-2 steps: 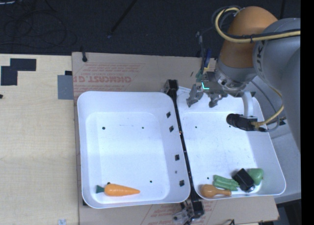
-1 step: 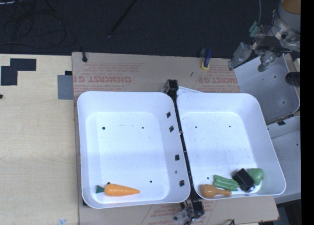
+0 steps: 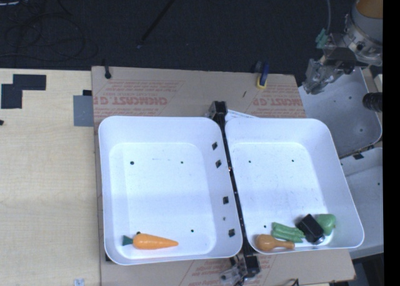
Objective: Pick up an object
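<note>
An orange carrot [image 3: 154,241] lies at the near left corner of the left bin [image 3: 115,153]. Bunched at the near edge of the right bin [image 3: 325,147] are a tan pear-shaped gourd [image 3: 273,243], a green bean pod [image 3: 287,232], a small black block [image 3: 310,228] and a green rounded piece [image 3: 326,221]. My gripper [image 3: 317,82] hangs at the upper right, beyond the right bin's far right corner and well away from every object. Nothing shows between its fingers.
Both bins sit on a brown cardboard sheet [image 3: 187,94] with a black divider clip strip [image 3: 226,178] between them. A blue and yellow clamp [image 3: 262,75] stands at the cardboard's far edge. A grey metal plate [image 3: 350,110] lies right of the bins.
</note>
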Controlling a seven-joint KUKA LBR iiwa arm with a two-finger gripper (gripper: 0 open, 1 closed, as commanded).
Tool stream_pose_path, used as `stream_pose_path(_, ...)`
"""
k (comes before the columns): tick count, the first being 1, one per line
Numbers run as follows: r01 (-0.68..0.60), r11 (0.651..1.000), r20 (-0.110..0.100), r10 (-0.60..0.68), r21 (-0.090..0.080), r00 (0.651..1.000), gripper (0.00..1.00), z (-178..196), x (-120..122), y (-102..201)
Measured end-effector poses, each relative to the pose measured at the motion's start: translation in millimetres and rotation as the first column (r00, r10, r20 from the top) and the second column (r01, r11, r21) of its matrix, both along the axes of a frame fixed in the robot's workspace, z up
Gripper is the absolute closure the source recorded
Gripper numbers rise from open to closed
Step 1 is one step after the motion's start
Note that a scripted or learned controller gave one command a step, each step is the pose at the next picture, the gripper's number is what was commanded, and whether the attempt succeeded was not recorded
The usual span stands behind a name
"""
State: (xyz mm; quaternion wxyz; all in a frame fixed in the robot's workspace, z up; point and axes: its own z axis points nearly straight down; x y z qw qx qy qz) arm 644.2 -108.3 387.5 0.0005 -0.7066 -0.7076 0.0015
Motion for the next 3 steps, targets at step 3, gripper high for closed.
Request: stream_pose_path(3,-0.001,1.0,0.005,0.001,0.001,1.0,1.0,-39,0,49)
